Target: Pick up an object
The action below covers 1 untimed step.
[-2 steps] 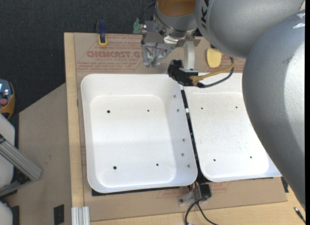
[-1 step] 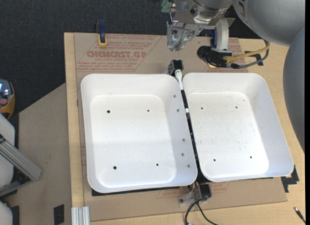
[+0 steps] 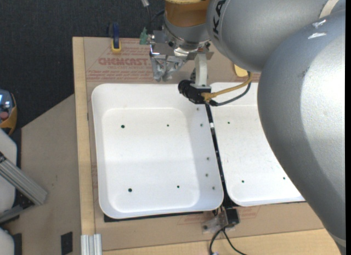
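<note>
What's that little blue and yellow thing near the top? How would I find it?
Start at the left white bin, then look beyond its far left corner, onto the brown board. The small clamp stands at the board's far edge: blue top, yellow base, the brightest colours there.

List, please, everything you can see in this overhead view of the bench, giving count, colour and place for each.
bins: two, white; left bin in mid view, right bin beside it, partly under the arm.
board: one, tan with red lettering, beneath the bins.
clamp: one, blue and yellow, at the board's far left edge.
cable: one, black, running along the seam between the bins.
arm: one, grey with an orange band, reaching in from the right.
gripper: one, metallic, above the left bin's far rim.
</note>
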Motion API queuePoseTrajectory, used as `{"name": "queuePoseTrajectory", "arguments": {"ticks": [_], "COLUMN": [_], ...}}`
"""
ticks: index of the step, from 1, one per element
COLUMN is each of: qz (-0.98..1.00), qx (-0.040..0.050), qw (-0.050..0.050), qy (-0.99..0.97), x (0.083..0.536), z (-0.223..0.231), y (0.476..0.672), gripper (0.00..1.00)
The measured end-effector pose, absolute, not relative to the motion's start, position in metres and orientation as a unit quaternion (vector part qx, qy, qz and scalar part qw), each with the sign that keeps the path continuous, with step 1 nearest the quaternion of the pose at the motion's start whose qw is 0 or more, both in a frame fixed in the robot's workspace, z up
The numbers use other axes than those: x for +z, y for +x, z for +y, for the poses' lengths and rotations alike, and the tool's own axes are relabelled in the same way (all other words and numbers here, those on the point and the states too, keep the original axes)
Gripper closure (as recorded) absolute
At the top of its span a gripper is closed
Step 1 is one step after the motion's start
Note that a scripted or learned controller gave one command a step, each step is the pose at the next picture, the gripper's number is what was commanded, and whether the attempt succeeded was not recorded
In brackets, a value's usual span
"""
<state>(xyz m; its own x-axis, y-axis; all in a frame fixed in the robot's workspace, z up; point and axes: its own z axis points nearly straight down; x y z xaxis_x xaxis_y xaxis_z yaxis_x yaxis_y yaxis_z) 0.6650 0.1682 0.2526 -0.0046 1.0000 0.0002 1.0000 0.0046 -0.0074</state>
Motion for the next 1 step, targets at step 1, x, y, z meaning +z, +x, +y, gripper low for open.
{"name": "queuePoseTrajectory", "arguments": {"ticks": [1], "qz": [-0.706], "qx": [-0.0019], "qw": [-0.002], "qy": [-0.708], "x": [0.3096], "z": [0.1181], "y": [0.667], "gripper": [1.0]}}
